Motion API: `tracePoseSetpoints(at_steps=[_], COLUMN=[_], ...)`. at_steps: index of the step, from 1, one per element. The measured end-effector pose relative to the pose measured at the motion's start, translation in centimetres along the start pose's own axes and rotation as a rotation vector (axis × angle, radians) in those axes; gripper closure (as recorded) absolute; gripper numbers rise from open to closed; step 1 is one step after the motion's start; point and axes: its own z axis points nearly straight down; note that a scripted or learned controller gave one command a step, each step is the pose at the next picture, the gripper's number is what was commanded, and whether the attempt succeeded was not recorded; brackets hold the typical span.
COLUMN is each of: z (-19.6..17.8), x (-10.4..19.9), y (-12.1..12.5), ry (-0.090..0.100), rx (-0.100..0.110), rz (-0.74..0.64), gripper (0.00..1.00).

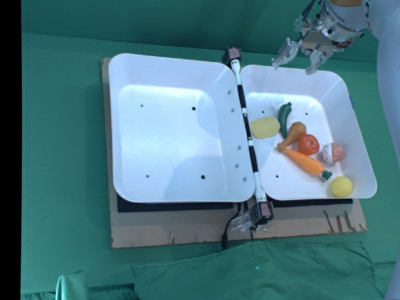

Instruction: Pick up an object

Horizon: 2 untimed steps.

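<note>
The pincer point(299, 58) hangs above the far rim of the right bin point(337, 86), fingers spread wide with nothing between them. Down in that bin sit the toy foods: a pale potato point(265, 127) near the divider, a green chili point(285, 117), a drumstick point(292, 135), a tomato point(308, 144), a carrot point(305, 162), a pinkish onion point(333, 153) and a lemon point(341, 186) in the near corner. The left bin point(169, 130) rests alongside on the green desk point(62, 136).
</note>
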Motion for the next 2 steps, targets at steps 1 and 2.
tracePoseSetpoints(at_steps=[1, 2], z=[0.0, 5.9], x=[0.0, -0.7], y=[0.0, 0.1], ry=[0.000, -0.001], rx=[0.000, 0.006], rz=[0.000, 0.001], gripper=[0.00, 0.00])
